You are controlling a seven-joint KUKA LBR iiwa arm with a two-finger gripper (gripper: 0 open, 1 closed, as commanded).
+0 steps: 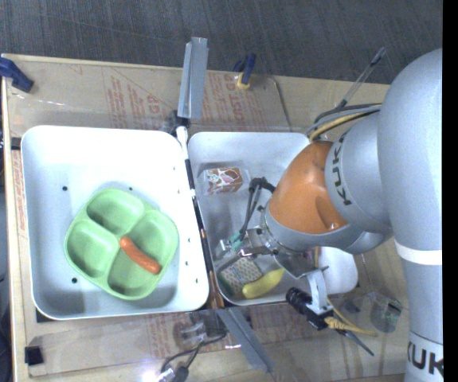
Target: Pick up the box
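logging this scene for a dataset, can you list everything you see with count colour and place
bins: 2, white, side by side on the bench
divided plate: 1, green, in the left bin
sausage-like toy: 1, orange-red, on the plate
small packet: 1, brown and white, upper part of the right bin
banana: 1, yellow, lower edge of the right bin
patterned item: 1, yellowish, beside the banana; too unclear to name
clamps: 2, blue, on the bench's far edge
arm: 1, grey with orange band, over the right bin
pincer: 1, dark, low in the right bin
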